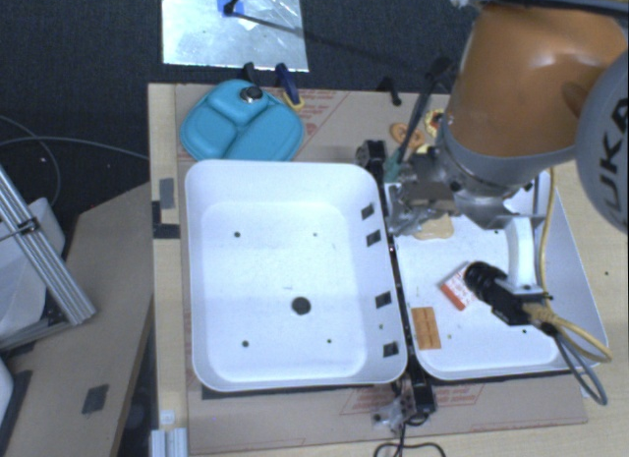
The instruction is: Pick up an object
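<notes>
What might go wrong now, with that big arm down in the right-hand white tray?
The gripper hangs hard by the left wall of the right white bin, so it may knock it. The small red box and the flat orange card lie off to its side, so a grab here may well miss them.

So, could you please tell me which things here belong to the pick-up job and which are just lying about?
Job: the hand, at the right bin; in that bin a red box, an orange card and a tan piece.
Lying about: a blue container behind the left bin; a silver sheet farther back.
</notes>
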### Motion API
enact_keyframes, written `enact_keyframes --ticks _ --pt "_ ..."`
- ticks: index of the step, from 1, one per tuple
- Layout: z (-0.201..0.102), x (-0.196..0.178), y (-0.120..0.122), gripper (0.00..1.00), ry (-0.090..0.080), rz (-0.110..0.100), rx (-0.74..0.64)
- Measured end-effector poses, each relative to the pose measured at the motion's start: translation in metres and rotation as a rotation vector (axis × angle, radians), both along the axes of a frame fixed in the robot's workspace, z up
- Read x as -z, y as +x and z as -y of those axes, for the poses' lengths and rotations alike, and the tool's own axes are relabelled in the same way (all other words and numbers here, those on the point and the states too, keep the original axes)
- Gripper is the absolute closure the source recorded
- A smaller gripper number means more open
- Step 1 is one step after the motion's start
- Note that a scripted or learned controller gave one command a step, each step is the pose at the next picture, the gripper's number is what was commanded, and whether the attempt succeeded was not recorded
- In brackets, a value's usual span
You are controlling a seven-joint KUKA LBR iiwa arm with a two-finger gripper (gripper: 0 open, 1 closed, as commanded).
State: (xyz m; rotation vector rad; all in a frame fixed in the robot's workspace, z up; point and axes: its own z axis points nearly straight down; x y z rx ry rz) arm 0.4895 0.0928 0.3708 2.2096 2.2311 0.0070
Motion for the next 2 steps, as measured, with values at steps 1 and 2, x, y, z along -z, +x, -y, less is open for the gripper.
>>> enact_keyframes --ticks 1,2 --pt "0.047 0.071 -0.003 1.00 -0.004 -0.007 0.013" --pt "0.007 -0.084 -0.002 1.00 0.004 0.017 0.001"
